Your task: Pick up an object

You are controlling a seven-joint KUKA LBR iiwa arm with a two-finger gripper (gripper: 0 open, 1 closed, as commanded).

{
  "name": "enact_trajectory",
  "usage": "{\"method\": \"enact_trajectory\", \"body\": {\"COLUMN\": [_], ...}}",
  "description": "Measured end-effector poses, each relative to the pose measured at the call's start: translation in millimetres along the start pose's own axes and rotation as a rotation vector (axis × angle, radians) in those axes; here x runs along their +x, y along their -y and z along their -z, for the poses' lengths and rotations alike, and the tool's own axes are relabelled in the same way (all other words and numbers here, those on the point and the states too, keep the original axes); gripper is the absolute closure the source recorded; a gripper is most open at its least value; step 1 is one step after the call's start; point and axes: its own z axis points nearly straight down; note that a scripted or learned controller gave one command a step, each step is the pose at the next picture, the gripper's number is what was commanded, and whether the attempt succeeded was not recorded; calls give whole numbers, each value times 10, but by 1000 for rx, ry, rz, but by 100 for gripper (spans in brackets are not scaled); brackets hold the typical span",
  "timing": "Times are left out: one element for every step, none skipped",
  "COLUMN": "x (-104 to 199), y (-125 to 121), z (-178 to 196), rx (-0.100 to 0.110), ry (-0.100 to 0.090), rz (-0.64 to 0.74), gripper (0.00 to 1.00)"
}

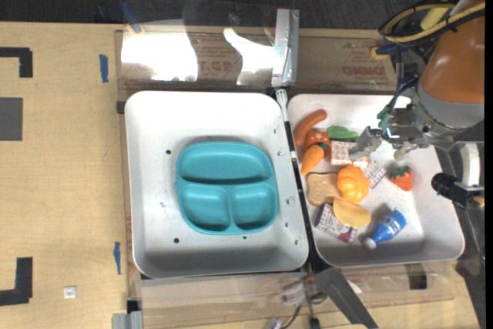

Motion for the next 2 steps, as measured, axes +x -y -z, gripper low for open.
{"method": "enact_trajectory", "body": {"x": [-254, -259], "y": [-540, -539], "z": [-1294, -1204], "rx": [-11, -11], "ry": [4, 3], "rz": [123, 120], "gripper": [0, 100]}}
